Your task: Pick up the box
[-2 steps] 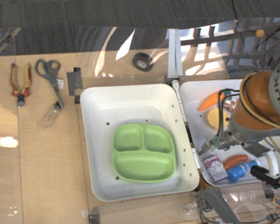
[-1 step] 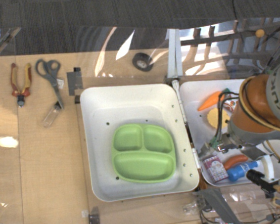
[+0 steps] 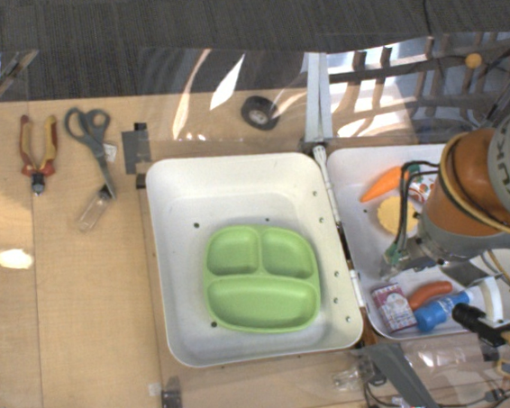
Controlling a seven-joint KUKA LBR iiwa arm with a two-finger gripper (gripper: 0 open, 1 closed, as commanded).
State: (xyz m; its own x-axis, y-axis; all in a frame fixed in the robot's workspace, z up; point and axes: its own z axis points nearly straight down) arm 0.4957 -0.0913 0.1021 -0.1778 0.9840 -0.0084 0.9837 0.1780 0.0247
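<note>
The box [image 3: 392,308] is small, red and white, and lies flat at the front left corner of the right bin [image 3: 350,179]. My gripper [image 3: 399,257] hangs over the same bin, a little behind the box and apart from it. The grey arm with its orange band [image 3: 471,187] covers much of the bin's right side. Nothing shows in the gripper's hold.
Beside the box lie a red sausage-shaped toy [image 3: 428,293] and a blue bottle with a white cap [image 3: 447,310]. An orange carrot [image 3: 382,185] and a yellow piece [image 3: 392,216] sit further back. The left bin [image 3: 172,189] holds a green divided plate [image 3: 263,277]. Pliers, scissors and tape lie on the bench.
</note>
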